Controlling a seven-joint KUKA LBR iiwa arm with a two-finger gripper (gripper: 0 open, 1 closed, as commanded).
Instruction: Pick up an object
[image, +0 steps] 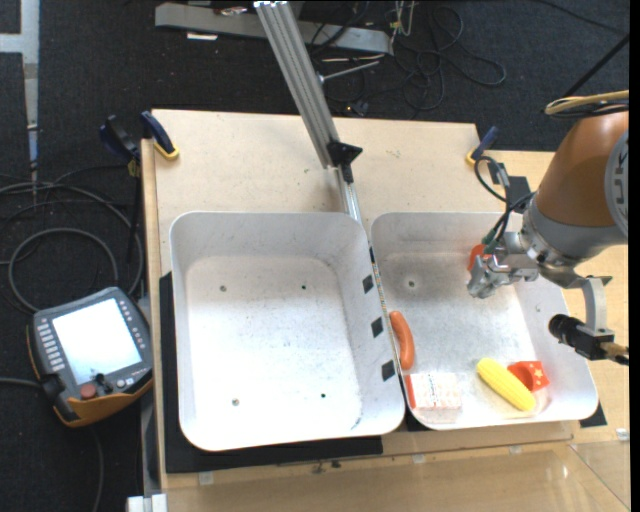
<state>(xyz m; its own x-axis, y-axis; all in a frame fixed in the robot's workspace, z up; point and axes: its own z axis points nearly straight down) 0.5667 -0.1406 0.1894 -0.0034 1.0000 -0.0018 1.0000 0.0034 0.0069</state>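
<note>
Four items crowd the right bin's (440, 245) front edge while the gripper (484, 277), fingers unreadable, risks closing on nothing.

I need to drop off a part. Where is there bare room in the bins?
The left bin has bare floor wall to wall. In the right bin, the back is bare; the front is crowded by hot dog, box, corn and red piece.
</note>
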